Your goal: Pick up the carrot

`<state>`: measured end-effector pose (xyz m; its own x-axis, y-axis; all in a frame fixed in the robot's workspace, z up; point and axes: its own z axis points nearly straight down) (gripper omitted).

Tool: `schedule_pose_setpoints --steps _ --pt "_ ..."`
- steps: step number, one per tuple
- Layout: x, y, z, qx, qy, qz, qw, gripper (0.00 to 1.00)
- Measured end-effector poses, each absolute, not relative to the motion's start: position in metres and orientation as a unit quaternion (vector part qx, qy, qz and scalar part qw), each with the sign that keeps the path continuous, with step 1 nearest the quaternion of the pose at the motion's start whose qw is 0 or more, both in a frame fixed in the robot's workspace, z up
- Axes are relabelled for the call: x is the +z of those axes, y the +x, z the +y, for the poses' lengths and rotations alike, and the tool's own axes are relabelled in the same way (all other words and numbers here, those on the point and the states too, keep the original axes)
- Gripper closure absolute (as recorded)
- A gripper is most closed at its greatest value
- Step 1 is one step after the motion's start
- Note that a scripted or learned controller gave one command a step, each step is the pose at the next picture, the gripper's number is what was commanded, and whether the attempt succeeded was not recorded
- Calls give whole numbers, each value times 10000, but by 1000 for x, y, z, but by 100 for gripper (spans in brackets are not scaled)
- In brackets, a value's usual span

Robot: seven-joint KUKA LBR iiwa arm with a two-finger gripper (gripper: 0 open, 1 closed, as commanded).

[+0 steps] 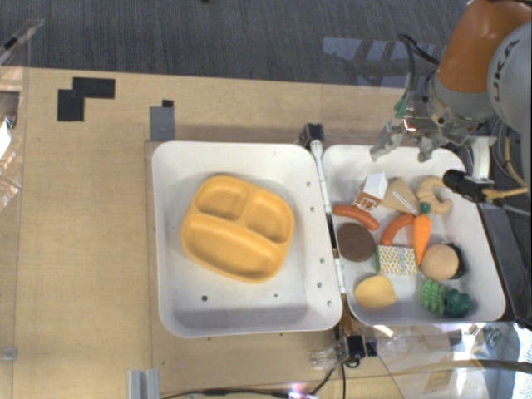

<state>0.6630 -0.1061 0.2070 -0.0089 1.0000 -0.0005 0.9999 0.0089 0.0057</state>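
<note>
While the left bin (166, 248) carries a yellow divided plate (238, 227) at its centre, the right bin (490, 260) holds all the toy food. The carrot (421, 238) lies there, right of the bin's centre: a short orange cone with a green tuft at its 12 o'clock end and its tip pointing toward 6 o'clock, nearly upright in the view.

Going left to right through that bin, a red sausage (355, 215) lies near the left wall, with a brown round disc (356, 243) just below it and a yellow potato-like lump (375, 292) at 6 o'clock. A small carton (371, 191) sits at 12 o'clock of the disc, and a tan wedge (401, 196) lies beside it. A second sausage (396, 227) slants just beside the carrot at its 9 o'clock, seemingly touching it, and a patterned square packet (397, 260) lies at its 7 o'clock. A tan ball (440, 263) presses against the carrot at its 4 o'clock, with broccoli (443, 298) beyond at 5 o'clock. A pale knobbly piece (434, 194) sits at the carrot's 12 o'clock, close to the tuft.

The gripper (413, 142) hangs over the bin's far edge, at the carrot's 12 o'clock and well apart from it; its fingers (384, 145) stand spread, with nothing between them.
</note>
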Motion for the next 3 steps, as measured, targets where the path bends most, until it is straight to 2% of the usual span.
schedule_pose_setpoints --steps 1,2,3 --pt "111 621 -141 -19 6639 7478 -8 0" --pt "91 543 -196 97 6392 7690 -6 0" --pt "90 496 -198 88 5800 8145 71 0"
